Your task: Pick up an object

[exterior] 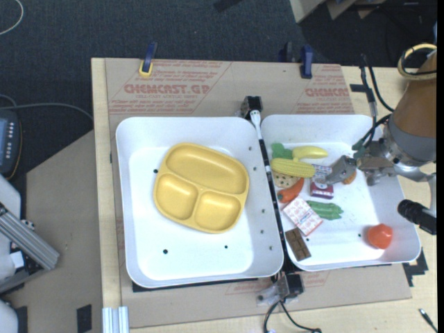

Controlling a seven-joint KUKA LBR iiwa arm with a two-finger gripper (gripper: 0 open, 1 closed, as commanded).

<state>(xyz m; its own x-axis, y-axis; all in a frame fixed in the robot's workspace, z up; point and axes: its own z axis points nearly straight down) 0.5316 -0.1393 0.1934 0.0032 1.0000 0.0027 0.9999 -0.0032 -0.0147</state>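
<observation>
Toys (310, 186) crowd the right bin (388, 252), the likely pick among them unclear: a corn cob (291, 167) and a banana (310, 152) at about eleven o'clock of the bin, a green pod (325, 209) near its middle, a checked packet (302, 216) and a brown bar (297, 244) toward seven, a tomato (379, 236) at five. The gripper (334, 173) hangs low over the cluster's two o'clock side, beside a small red-and-white item (320, 184); whether its fingers are spread or pressed together I cannot tell. Nothing appears lifted, so the grasp and the raise are probably both left to do. At nine o'clock, the left bin (139, 207) holds a yellow divided tray (201, 186).
</observation>
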